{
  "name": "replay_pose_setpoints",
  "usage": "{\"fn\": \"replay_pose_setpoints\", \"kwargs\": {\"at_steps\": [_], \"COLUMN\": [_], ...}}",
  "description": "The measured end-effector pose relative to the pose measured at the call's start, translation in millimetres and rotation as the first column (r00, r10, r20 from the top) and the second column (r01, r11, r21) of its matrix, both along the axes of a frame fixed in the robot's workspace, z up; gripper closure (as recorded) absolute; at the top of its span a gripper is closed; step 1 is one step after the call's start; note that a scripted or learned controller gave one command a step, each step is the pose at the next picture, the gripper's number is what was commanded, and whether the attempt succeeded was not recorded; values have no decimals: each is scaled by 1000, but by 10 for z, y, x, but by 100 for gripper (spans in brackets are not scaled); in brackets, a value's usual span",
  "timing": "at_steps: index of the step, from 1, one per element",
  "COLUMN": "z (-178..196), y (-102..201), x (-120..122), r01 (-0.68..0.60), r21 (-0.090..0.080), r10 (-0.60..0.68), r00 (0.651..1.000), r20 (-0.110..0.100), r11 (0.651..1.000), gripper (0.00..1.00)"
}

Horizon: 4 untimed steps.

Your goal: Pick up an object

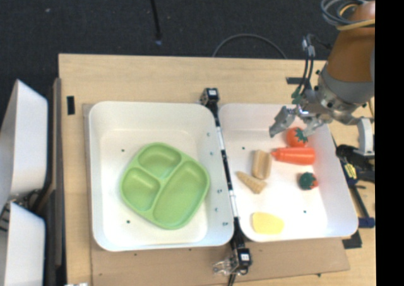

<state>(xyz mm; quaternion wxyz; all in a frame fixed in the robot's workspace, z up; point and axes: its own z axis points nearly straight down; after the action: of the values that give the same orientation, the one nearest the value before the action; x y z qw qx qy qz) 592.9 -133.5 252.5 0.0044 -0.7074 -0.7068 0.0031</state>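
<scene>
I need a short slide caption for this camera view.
Gripper above a tomato in the right bin.

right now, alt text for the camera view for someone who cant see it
The gripper hovers over a tomato and carrot in the right bin. A green plate lies in the left bin.

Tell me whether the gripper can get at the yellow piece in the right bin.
Probably yes. The yellow piece lies alone near the front wall of the right bin, with nothing on it; the gripper hovers further back, over the tomato.
</scene>
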Motion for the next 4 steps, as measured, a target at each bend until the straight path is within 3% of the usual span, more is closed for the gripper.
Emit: {"fn": "replay_pose_setpoints", "kwargs": {"at_steps": [1, 4], "z": [68, -1539], "y": [1, -5], "x": [22, 48], "r01": [-3, 3], "r21": [-2, -4], "r10": [3, -3], "r00": [1000, 1000], "r20": [12, 8], "r11": [1000, 1000], "gripper": [0, 0]}}
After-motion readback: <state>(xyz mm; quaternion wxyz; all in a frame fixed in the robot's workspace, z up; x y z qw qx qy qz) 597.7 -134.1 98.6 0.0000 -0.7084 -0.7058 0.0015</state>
